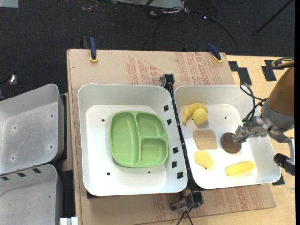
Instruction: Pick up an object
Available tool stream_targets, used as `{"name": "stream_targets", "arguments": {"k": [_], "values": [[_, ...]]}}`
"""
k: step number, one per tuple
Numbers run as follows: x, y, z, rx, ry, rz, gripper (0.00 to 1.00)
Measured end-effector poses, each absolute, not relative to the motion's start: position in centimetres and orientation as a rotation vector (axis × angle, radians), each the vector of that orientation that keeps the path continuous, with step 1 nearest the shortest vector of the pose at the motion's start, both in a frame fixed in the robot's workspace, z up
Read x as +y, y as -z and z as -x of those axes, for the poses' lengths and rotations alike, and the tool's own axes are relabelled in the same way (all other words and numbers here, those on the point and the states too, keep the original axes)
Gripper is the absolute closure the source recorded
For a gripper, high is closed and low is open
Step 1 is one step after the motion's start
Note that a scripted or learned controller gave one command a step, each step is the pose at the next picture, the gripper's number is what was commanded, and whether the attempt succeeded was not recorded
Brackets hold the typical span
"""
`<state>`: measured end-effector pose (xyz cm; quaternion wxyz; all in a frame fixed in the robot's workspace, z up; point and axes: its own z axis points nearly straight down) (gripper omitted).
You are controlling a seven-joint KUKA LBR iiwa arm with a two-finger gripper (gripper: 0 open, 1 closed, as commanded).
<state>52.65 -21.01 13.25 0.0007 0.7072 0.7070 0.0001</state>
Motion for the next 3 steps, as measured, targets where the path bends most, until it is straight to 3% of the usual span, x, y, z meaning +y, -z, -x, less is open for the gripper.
{"name": "stream_targets", "arguments": {"k": [1, 3], "values": [[-21.3, -19.2, -53.6, 2.220, -0.004, -2.214, 1.00], [-20.9, -26.9, -53.1, 2.222, -0.002, -2.215, 1.00]]}}
